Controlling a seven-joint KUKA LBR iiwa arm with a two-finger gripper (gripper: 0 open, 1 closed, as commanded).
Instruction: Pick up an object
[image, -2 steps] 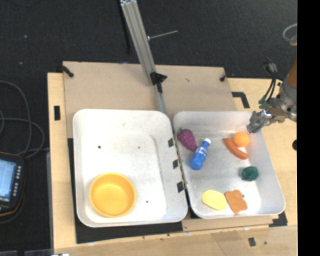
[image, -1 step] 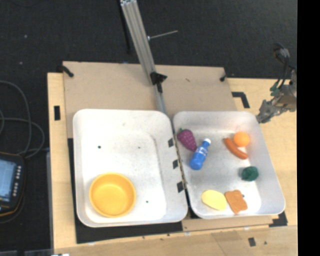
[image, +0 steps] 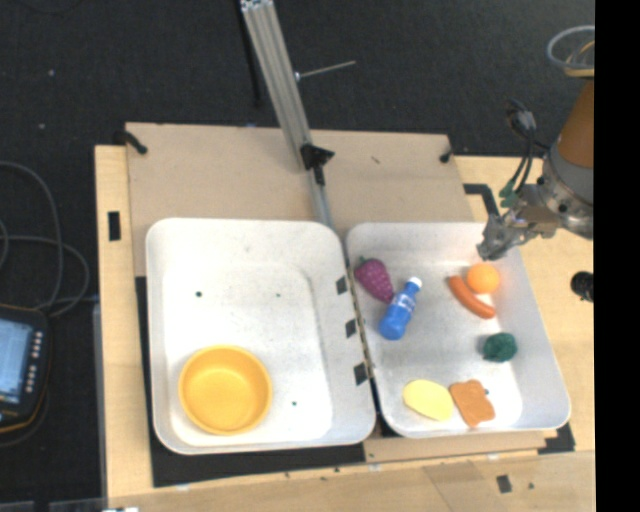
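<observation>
The pincer (image: 495, 245) hangs over the right bin's (image: 440, 240) far edge, its grip impossible to tell, just above an orange ball (image: 483, 277) resting against a carrot-like piece (image: 470, 297), with a blue bottle (image: 399, 310) nearer the bin's middle

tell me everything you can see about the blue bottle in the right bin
The blue bottle looks like smooth plastic, with a blue body and a white cap. It lies on its side, tilted, cap pointing up and to the right, on the floor of the right bin in its left half. The purple grape-like toy sits just beside it, perhaps touching.
</observation>
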